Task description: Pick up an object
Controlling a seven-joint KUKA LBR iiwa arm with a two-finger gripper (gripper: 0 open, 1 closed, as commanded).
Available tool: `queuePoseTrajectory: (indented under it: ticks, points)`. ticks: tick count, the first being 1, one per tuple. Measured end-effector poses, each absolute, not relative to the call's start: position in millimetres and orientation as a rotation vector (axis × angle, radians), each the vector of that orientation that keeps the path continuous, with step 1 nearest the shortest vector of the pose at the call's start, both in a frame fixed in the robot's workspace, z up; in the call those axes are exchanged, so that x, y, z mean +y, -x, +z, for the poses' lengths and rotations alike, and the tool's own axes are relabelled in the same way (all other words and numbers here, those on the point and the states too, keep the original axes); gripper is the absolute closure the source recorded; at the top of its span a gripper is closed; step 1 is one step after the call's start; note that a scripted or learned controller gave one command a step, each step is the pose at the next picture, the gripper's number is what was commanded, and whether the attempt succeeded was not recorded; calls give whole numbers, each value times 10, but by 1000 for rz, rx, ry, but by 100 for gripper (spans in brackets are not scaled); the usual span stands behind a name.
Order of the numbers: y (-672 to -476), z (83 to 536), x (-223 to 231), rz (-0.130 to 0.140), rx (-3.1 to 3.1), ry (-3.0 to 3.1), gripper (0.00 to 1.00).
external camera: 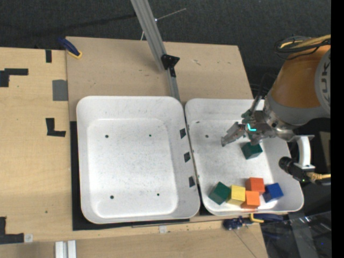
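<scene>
My gripper (241,140) hangs over the middle of the right bin (215,117), jaws spread open. One grey finger (231,135) points out to the left. A dark green block (251,151) lies on the bin floor just below and right of the gripper, close to the other finger and not between the two. Along the bin's front edge sits a cluster of blocks: a green one (219,193), a yellow one (237,193), two orange ones (256,185) (252,198) and a blue one (273,191).
The left bin (86,144) stands beside the right one, with a raised divider between them. A slanted metal pole (148,23) crosses the bench behind the bins. The arm's orange band (301,74) looms over the right bin's far right side.
</scene>
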State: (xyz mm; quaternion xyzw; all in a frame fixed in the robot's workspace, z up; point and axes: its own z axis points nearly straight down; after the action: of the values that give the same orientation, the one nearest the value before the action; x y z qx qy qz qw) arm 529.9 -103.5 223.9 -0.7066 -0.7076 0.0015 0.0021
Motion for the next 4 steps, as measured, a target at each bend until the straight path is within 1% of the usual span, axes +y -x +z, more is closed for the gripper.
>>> queuePoseTrajectory:
  ticks: [1, 3, 4]
  points:
    - [-5307, 2255, -1037, 1, -2222, 2219, 0]
    - [-5464, 1196, -1007, 8, -2218, 2217, 0]
    - [-5452, 898, -1001, 6, -2220, 2218, 0]
